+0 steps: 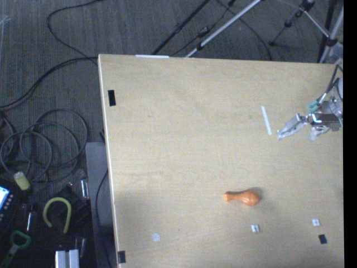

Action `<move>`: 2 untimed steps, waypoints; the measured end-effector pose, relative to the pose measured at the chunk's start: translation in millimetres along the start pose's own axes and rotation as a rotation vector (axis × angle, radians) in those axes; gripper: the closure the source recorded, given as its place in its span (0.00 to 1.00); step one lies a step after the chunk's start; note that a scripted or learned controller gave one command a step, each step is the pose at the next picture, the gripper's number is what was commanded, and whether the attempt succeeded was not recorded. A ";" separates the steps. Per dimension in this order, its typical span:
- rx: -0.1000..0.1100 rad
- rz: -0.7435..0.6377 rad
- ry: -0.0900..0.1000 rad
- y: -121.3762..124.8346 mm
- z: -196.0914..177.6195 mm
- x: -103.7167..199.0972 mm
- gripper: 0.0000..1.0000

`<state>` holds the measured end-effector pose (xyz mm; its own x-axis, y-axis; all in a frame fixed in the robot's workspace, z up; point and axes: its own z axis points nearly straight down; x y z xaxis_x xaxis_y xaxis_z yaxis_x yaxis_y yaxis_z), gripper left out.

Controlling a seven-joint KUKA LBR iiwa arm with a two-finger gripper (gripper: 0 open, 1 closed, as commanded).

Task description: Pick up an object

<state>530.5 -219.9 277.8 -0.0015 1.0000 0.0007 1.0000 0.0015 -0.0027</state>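
Starting at the left, the counter point(167, 149) drops off at a hard edge, and below it the floor is a tangle of cables point(44, 144) with a green hook-shaped tool point(56, 211) lying among them. Anything knocked that way would be lost down there, though nothing sits close to that edge; a black tape mark point(111, 97) is all there is near it.

The middle of the counter is wide bare surface, so there is plenty of room to travel. Toward the lower middle lies the orange pear-shaped object point(244, 197), on its side with the thin neck pointing left. I'd worry about that shape: rounded and tapered, it could roll or squirt out if it is pinched across the bulb off-centre, or be nudged away by a fingertip landing on it.

Above it a small white stick point(266, 120) lies flat, just beside the hand point(284, 130), which hangs at the right with its fingers point(290, 125) looking slightly parted and nothing between them. The stick is thin and low, easy to miss or flick. The orange object lies well apart from the hand, and a few small markers point(255, 228) sit near the front edge.
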 end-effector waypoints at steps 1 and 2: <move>0.000 -0.134 -0.001 56.4 81.4 -2.2 0.00; -0.001 -0.147 -0.004 114.5 133.4 -3.5 0.00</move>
<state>644.7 -223.2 144.1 -0.1477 0.9890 -0.0031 0.9890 0.1476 -0.0017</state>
